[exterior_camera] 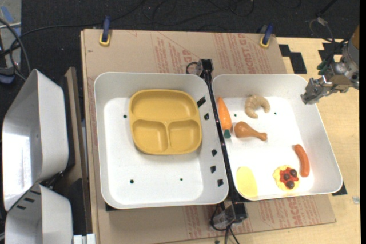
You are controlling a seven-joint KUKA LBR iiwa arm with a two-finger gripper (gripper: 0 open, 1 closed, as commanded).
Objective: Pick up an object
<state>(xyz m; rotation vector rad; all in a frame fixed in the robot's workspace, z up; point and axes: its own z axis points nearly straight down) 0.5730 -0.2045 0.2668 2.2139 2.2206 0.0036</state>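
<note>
The right bin (320,128) holds several toy foods: a carrot (225,114) along its left wall, a beige croissant (257,104), a chicken drumstick (250,132), a red sausage (302,159), a small pizza (286,177) and a pale yellow slice (247,181). My gripper (314,92) hangs at the bin's upper right rim, well to the right of the croissant, with nothing seen between its fingers.
A yellow divided plate (166,121) lies in the left bin (108,140). The bins sit on a cardboard sheet (171,48) held by two clamps at the back. Cables lie on the dark floor behind. White containers stand at the far left.
</note>
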